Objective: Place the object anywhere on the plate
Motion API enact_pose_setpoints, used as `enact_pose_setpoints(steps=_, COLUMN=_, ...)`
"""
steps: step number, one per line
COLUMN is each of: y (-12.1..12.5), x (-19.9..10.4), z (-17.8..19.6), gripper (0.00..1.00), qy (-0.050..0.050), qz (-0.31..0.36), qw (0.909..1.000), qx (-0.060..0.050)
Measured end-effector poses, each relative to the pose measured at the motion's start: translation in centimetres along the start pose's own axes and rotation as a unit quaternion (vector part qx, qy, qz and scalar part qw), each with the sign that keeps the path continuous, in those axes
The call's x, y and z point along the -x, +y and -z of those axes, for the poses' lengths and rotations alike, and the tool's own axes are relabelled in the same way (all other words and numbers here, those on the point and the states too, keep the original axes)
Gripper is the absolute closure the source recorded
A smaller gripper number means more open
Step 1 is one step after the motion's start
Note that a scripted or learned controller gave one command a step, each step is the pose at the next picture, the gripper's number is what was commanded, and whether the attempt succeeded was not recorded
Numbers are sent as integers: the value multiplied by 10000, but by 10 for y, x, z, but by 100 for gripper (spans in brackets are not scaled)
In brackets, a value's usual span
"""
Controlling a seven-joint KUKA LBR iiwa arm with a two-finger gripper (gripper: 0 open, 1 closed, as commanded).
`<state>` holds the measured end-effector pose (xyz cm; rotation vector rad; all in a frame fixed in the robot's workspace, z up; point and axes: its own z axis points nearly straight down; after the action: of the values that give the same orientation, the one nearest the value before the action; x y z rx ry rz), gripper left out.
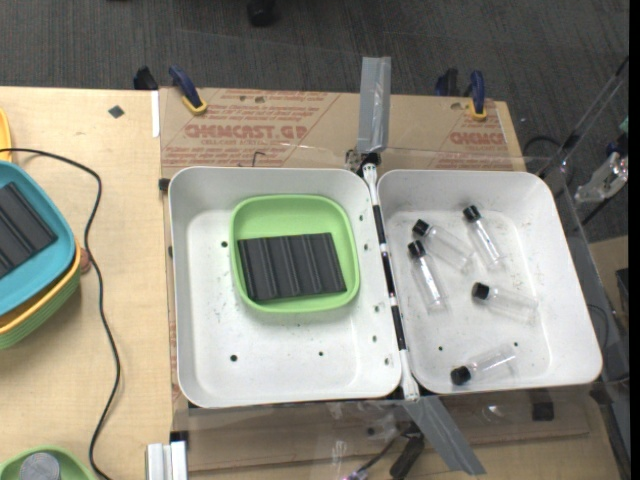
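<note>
Right, two white bins sit side by side on the table (pixel 80 368). The left bin (pixel 200 358) holds a green plate (pixel 295 218), square with rounded corners, placed toward the bin's upper middle, and a dark ribbed insert (pixel 293 266) lies flat on it. Over in the right bin (pixel 560 348), five clear vials with black caps are scattered: one (pixel 483 232) near the upper middle, one (pixel 438 240) just left of it, one (pixel 426 274) below that, one (pixel 505 301) toward centre right, and one (pixel 484 365) near the lower edge. All five lie on their sides, apart from the plate. As for the end effector, I cannot tell its state from here. At far left, stacked teal and yellow trays (pixel 35 258) sit beside a black cable (pixel 100 298).
</note>
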<state>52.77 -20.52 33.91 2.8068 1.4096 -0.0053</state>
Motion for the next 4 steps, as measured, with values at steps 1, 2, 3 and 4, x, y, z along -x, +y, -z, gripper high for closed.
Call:
enact_pose_setpoints(steps=1, y=14, x=3, z=19, gripper=0, qy=-5, qz=-896, qw=9960, qx=-11)
enact_pose_setpoints(steps=2, y=22, x=-6, z=28, gripper=0, qy=-5, qz=-1721, qw=9851, qx=-11)
enact_pose_setpoints(steps=3, y=33, x=-4, z=23, gripper=0, qy=-8, qz=-2262, qw=9741, qx=-15)
enact_pose_setpoints(steps=4, y=53, x=-18, z=46, gripper=0, qy=-8, qz=-3086, qw=9512, qx=-15)
